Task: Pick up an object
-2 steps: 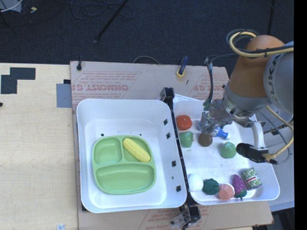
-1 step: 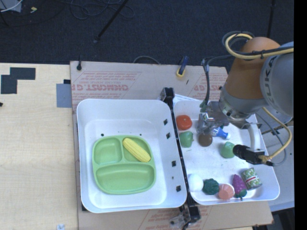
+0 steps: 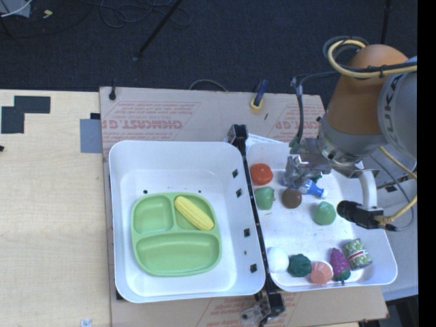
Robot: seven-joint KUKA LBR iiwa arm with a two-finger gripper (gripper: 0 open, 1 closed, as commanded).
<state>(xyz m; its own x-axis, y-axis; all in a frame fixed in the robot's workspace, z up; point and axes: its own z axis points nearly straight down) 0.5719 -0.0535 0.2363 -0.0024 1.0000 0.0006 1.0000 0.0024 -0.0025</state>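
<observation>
Open floor mid right bin (image 3: 381,240), apparently; toys crowding its front edge (image 3: 320,268) and left divider (image 3: 245,189).

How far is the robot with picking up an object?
Done: the gripper is down in the right bin, above the blue object and beside the brown ball. In hand: nothing is visibly held. Left: closing on one object and lifting it. The corn lies in the green tray.

Corn cob (image 3: 195,212) on green tray (image 3: 176,252)
</observation>
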